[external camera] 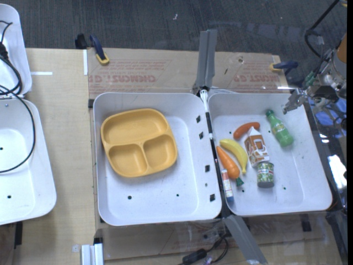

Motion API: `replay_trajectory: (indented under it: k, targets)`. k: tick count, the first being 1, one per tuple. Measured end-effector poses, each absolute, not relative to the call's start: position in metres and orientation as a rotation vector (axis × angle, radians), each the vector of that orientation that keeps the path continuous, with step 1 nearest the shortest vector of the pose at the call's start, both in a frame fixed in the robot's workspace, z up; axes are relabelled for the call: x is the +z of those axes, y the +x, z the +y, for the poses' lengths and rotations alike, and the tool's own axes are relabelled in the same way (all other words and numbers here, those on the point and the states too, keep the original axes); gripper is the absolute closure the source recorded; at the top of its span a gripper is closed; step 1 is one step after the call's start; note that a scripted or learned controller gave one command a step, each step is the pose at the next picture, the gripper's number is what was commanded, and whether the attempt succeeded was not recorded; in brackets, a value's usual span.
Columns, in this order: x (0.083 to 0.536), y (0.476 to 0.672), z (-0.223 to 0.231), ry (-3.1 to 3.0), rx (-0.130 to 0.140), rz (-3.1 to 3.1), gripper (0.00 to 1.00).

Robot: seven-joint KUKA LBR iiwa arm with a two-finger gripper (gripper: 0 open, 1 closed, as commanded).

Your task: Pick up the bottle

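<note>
Green bottle (280, 128) lies on its side in the far-right part of the right bin (309, 195), cap toward the far wall, body slanting toward the near right. Open white floor to its right and on its near side; the bin's right wall stands near.

Gripper (291, 101) hangs over the far-right corner of the right bin, just beyond the bottle's cap end, not touching it. Cannot tell whether it is spread or pressed together; the metal parts are small and tangled with cables. Nothing shows between them.

Left of the bottle, apart from it: a red sausage-shaped toy (245, 130), an orange-and-white carton (256, 149) lying flat, a small can with a green label (265, 174) at the carton's near end. Farther left, a yellow banana (235, 154), an orange carrot (228, 162) just beside it, and a white marker-like tube (226, 183) along the bin's left wall. This cluster crowds the left half; the near-right part of the bin floor is bare.

Left bin (110, 203) holds a yellow three-compartment plate (139, 142), set toward its far-left side.

Both bins sit on a light wooden table (60, 70) with a sheet of brown cardboard (149, 73) under their far edges. Dark carpet (165, 10) beyond the table. White tubs (22, 164) with a black cable at the left edge.
</note>
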State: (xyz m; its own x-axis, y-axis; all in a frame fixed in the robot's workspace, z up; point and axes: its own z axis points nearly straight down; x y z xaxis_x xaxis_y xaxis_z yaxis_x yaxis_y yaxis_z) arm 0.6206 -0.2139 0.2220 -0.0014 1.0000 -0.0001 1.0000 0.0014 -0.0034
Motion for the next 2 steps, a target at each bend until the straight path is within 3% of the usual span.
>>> replay_trajectory:
  k: [1,2]
  targets:
    - [0.124,0.605,-0.215,-2.170,0.002,-2.264,0.00]
    - [0.090,0.646,-0.211,-2.158,-0.013,-2.270,0.00]
